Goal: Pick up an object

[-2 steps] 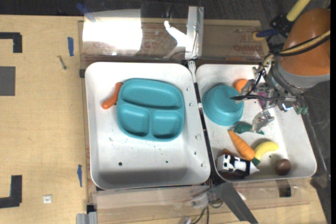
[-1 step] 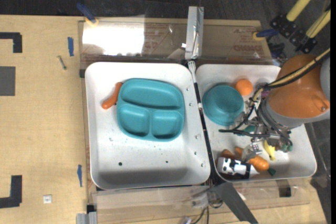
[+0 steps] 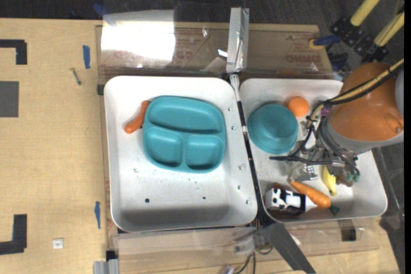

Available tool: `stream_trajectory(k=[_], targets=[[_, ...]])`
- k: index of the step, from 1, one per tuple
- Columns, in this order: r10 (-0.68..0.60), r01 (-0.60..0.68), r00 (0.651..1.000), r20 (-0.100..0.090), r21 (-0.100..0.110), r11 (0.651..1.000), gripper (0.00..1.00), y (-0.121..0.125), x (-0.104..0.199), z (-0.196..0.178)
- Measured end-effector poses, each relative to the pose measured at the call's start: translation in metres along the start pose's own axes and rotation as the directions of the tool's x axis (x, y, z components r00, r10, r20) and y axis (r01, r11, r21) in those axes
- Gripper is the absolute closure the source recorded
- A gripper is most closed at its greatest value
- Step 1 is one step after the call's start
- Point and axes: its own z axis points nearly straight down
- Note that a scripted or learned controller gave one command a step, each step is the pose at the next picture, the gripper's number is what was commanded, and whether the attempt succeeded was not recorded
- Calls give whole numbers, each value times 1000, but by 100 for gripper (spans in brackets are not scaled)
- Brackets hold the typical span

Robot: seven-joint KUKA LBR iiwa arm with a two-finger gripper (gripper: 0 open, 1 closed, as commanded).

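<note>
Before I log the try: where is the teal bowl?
The bowl sits in the right bin, at its far left corner, beside the orange ball and left of the gripper.

We log: teal divided plate smooth matt plastic; white bins glossy plastic; bench matt wood board; orange band glossy.

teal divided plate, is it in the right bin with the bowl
No, the teal divided plate lies in the left bin, while the teal bowl sits in the right bin.
</note>
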Motion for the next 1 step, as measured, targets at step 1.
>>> stream_trajectory(k=[1], targets=[[147, -147, 989, -5, -3, 989, 100, 17, -125, -123]])
